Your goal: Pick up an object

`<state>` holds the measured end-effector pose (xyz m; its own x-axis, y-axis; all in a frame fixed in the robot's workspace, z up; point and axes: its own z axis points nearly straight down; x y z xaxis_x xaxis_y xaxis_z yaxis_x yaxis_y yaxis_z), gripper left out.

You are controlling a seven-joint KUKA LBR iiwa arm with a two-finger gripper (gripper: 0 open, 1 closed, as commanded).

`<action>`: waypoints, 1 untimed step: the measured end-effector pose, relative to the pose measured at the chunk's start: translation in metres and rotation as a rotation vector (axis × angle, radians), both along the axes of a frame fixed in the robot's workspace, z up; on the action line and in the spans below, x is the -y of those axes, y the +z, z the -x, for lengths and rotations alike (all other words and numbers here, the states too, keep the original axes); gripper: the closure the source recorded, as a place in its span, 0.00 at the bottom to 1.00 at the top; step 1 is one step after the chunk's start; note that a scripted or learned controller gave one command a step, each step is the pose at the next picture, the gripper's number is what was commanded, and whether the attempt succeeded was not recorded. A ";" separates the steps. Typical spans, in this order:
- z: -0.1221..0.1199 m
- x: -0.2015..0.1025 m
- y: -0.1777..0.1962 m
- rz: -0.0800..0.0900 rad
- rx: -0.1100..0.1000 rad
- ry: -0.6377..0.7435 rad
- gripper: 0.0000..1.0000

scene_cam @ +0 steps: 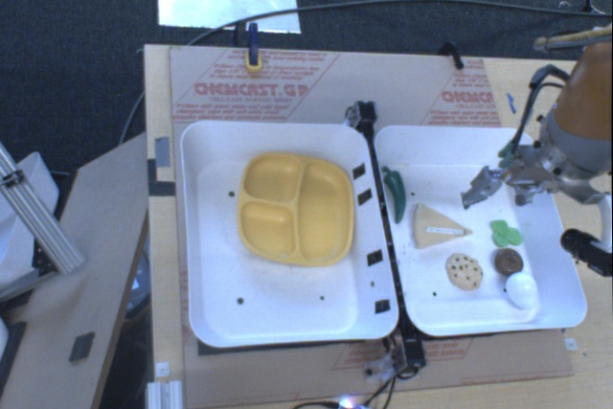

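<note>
- The right bin [421, 321] holds the small things: a green pepper [394, 192] lies along its left wall, a cheese wedge [437, 227] sits near the middle, and a chocolate-chip cookie [464, 271] lies toward the near edge.
- Toward the bin's near right corner are a green leafy piece [505, 232], a brown round piece [508, 261] and a white egg-like piece [521, 288], close together in a line.
- The gripper [490, 185] hangs over the right bin's far right part, above and apart from the cheese wedge; nothing shows between its fingers, and how far they stand apart cannot be told.
- The left bin [206, 302] carries a yellow divided plate [295, 208] at its centre.
- Both bins rest on a brown board [316, 77] printed with red lettering.
</note>
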<state>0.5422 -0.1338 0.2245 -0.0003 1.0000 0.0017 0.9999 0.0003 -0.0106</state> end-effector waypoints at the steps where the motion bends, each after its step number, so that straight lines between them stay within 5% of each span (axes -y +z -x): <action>1: -0.003 0.000 0.006 0.002 0.012 0.003 0.00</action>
<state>0.5448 -0.1336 0.2305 -0.0031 1.0000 -0.0003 1.0000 0.0031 0.0013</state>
